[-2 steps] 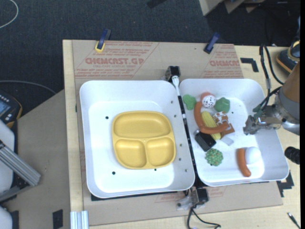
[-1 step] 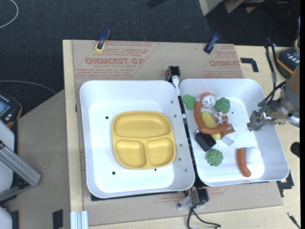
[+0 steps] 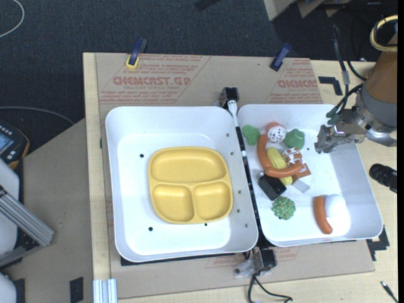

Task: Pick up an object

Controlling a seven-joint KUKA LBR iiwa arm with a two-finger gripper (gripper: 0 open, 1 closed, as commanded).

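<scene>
We are hovering our hand (image 3: 329, 139), grip state unreadable, just right of the toy pile (image 3: 281, 160), risking closing on bare bin floor (image 3: 344, 169) beside it.

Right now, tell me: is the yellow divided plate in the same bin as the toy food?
No, the yellow divided plate lies in the left bin, while the toy food sits in the right bin.

Dark blue carpeted floor (image 3: 76, 17), brown board-topped bench (image 3: 189, 74) with red lettering, aluminium rail (image 3: 25, 216) at left, even light
</scene>
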